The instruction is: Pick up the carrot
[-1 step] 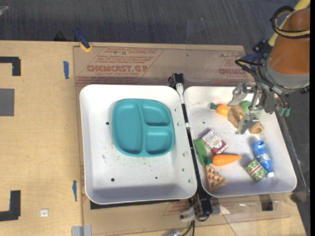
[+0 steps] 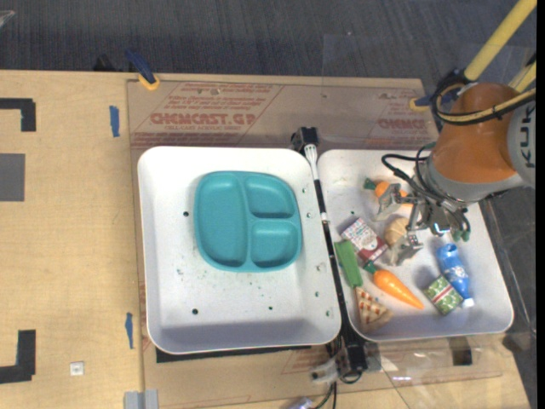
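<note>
Nearest edge of right bin [image 2: 494,309]: pizza-slice toy [image 2: 371,307] at front left, green can [image 2: 442,295] front right. Carrot [image 2: 398,287] lies flat between them, slightly further back, orange tip toward the can, not touched by anything. Green block [image 2: 347,262] just left of carrot; blue bottle [image 2: 453,267] to its right. Tool [image 2: 415,228] hovers over bin centre, above and behind the carrot (finger state: cannot tell, cluttered view). Left bin [image 2: 162,254] holds a teal divided tray [image 2: 248,220]. Table [image 2: 68,228] beyond
</note>
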